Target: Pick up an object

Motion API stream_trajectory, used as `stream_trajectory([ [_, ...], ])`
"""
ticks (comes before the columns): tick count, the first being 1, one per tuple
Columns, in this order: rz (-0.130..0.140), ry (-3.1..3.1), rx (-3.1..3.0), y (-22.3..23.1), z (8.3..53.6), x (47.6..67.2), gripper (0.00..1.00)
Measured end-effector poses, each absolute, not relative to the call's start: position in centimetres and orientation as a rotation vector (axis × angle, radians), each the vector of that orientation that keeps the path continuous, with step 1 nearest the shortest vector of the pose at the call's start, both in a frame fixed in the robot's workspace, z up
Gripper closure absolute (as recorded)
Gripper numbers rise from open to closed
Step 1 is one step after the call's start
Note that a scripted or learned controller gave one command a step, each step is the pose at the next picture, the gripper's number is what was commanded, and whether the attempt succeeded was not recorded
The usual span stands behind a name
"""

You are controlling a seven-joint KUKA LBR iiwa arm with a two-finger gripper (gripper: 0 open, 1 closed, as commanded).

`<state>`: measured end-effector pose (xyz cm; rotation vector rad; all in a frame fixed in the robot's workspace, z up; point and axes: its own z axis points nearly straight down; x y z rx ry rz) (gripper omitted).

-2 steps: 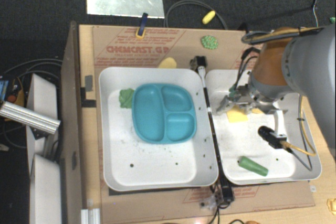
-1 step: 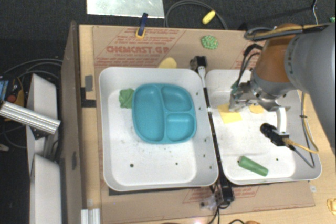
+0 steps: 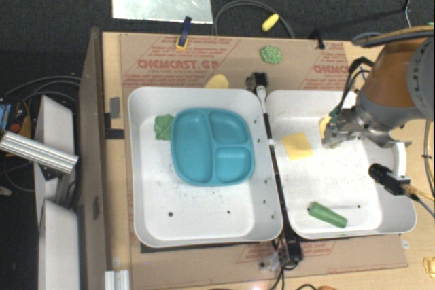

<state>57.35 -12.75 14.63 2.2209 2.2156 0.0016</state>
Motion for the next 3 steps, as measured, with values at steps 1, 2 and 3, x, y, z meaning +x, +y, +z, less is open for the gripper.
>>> stream_trajectory([
  [1,0.002,2.221,2.219,-12.5,14.4,57.4,0.00],
  [2,0.000,2.217,2.220,-17.8,12.3,59.9,0.00],
  [3,0.005,2.228,2.210,-14.1,8.4,64.0,0.00],
])
